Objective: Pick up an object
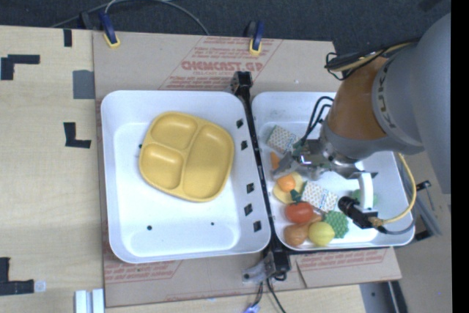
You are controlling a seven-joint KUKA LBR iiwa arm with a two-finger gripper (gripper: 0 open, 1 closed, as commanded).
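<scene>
Whether the gripper [311, 160] is spread or closed cannot be told, since its tip is hidden under the grey wrist hardware and lost against the clutter beneath it. It is seen low over the right bin [293, 108], near that bin's middle, with the orange band of the arm [357, 110] rising behind it toward the view's right. Just beside the tip, toward the lower left, a small orange fruit [286, 183] is found; this is judged the nearest candidate, and a short shift toward the divider between the bins would be needed to centre over it. Being round, it offers no long axis to be matched. A patterned white packet [320, 196] lies just below the tip, its long side slanted down to the right. Further out, a red tomato [299, 212], a yellow lemon [321, 232] and a green leafy piece [337, 222] are crowded together, touching or nearly so, against the near wall. A second packet [281, 137] lies up and to the left. Well apart, in the left bin [117, 179], a yellow divided plate [187, 155] is set. Nothing is seen to be held.
</scene>
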